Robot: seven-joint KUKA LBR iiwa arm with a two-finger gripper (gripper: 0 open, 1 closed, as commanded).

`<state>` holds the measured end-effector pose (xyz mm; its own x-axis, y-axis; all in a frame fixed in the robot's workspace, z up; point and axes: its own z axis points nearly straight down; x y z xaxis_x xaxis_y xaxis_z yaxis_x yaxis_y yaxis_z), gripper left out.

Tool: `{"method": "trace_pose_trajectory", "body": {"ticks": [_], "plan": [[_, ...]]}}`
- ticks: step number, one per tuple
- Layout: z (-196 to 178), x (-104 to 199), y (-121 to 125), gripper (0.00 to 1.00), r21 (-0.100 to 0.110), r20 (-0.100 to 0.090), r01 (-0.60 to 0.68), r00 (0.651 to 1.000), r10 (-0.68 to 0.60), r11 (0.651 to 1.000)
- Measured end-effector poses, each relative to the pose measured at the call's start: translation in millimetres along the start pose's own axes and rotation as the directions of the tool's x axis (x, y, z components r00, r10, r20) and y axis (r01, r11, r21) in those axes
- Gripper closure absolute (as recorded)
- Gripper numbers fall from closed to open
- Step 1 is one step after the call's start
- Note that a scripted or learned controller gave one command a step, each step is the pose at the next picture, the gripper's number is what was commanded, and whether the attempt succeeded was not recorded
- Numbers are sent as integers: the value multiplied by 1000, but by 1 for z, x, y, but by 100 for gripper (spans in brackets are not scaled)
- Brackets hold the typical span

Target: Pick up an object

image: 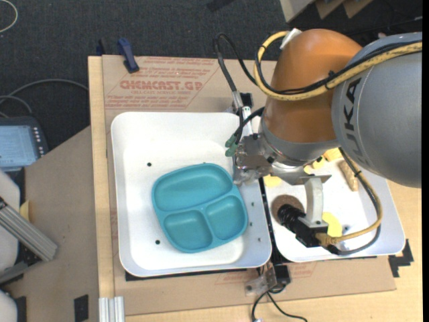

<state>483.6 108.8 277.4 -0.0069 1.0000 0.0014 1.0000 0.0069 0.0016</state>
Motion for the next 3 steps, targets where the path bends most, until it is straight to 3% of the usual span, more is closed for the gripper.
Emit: {"method": "trace_pose_trajectory", "body": {"ticks": [1,2,3], "plan": [[-155,-33,-3,100,-18,-2,-8,1000,8,1000],[-31,25,-6,100,13,3,-2,1000,2,1000],[85,-39,52,100,10,5,-14,1000,14,1000]]}}
